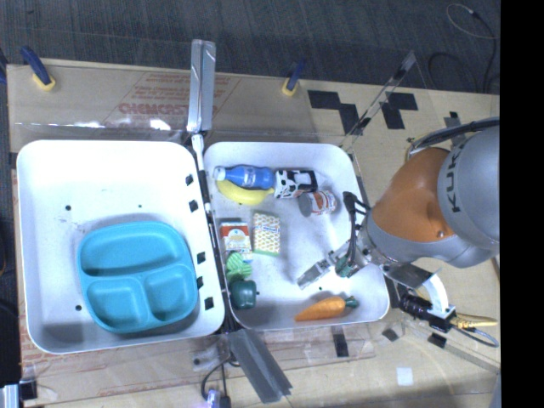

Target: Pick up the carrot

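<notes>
right bin [280, 153]: carrot [323, 308] lies near front wall, just below gripper [319, 272]; fingers' spread unclear.

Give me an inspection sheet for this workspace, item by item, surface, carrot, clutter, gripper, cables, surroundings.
Surface: bench with left bin and right bin side by side.
Job's things: carrot lies at the right bin's near edge, not held.
Clutter: banana, blue bottle, two small boxes, green pepper; blue divided tray in the left bin.
Gripper: gripper low in the right bin, just above the carrot.
Cables: cable on the floor, top right.
Surroundings: blue clamps on the bench's far edge.
</notes>
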`<state>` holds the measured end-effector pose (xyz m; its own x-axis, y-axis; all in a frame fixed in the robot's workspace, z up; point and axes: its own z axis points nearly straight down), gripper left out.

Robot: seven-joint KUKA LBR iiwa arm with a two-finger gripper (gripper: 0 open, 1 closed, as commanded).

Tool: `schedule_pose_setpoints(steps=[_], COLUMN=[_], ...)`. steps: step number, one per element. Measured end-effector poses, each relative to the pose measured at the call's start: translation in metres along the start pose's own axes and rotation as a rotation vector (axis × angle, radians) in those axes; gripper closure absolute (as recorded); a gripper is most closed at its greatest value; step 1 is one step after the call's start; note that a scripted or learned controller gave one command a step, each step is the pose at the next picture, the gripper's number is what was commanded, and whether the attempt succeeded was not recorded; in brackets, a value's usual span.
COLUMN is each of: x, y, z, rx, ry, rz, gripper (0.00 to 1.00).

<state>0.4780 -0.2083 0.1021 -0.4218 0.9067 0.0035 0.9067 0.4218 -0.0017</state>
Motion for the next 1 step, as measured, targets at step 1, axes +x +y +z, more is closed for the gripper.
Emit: schedule_pose_setpoints(steps=[1], x=[-0.0003], y=[-0.0006], z=[0.0097], rx=[-0.001], ry=[-0.001], rz=[-0.043], gripper=[0.00])
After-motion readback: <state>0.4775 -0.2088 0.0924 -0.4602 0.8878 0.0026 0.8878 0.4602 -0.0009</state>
